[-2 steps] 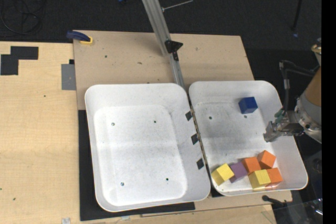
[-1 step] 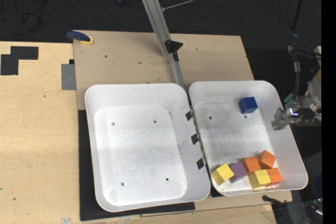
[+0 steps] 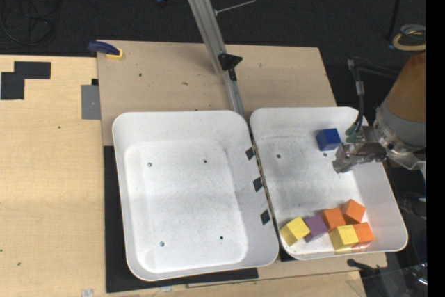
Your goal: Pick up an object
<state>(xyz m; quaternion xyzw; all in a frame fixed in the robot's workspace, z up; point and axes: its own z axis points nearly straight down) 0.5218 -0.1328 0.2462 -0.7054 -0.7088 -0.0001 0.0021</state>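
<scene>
1. Hovering low over the right bin [image 3: 389,184], my gripper [image 3: 342,162] sits just beside the blue block [image 3: 328,139], which lies near the bin's far side.
2. Whether my gripper is open or closed, I cannot tell (nothing visibly held).
3. Orange blocks [image 3: 345,213], a purple block [image 3: 316,225] and yellow blocks [image 3: 295,229] cluster at the near edge.
4. Beside it on the desk [image 3: 174,76] stands the left bin [image 3: 128,129].
</scene>
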